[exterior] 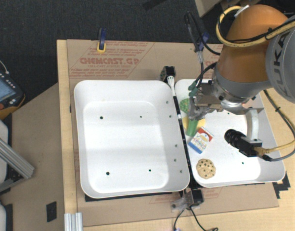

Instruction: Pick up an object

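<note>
While the arm (253, 47) hangs low over the right bin (267, 170), you should aim for one single object and not for the crowded pile. Near the left wall of this bin lie a green item (185, 105), a yellow item (191, 127) and a small packet with red and blue print (201, 140), all close together; the cookie (205, 168) lies apart, toward the front, and looks easier to take cleanly. Come down straight and close only when the object is between the jaws. The gripper (198, 110) sits just above the green and yellow items. How wide the jaws stand I cannot tell, nor whether they touch anything. The left bin (128, 177) beside it carries nothing to pick.
</note>
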{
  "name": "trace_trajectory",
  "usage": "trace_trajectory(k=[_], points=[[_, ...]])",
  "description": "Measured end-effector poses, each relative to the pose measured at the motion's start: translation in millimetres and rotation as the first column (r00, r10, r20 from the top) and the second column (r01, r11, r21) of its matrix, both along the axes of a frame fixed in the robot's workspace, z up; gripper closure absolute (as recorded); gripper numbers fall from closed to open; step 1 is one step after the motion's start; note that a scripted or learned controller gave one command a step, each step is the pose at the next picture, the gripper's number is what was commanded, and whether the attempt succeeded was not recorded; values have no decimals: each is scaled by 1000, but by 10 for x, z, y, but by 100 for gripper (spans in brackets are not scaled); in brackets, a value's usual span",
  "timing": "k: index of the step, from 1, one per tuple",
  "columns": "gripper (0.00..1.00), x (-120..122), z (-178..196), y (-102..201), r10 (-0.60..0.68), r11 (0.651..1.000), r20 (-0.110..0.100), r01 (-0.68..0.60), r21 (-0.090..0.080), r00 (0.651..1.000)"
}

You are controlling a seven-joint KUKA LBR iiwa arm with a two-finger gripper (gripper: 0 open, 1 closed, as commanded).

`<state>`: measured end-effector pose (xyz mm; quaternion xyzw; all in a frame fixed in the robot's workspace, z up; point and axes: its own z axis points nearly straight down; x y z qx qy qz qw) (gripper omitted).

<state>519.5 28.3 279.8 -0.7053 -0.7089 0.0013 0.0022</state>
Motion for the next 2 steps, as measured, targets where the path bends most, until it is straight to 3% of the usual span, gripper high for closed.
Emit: trace_trajectory(k=[1,2], points=[[100,-17,36,-880,-14,1000,6,14,-5,1000],[100,-2,166,-291,1,1000,8,0,0,1000]])
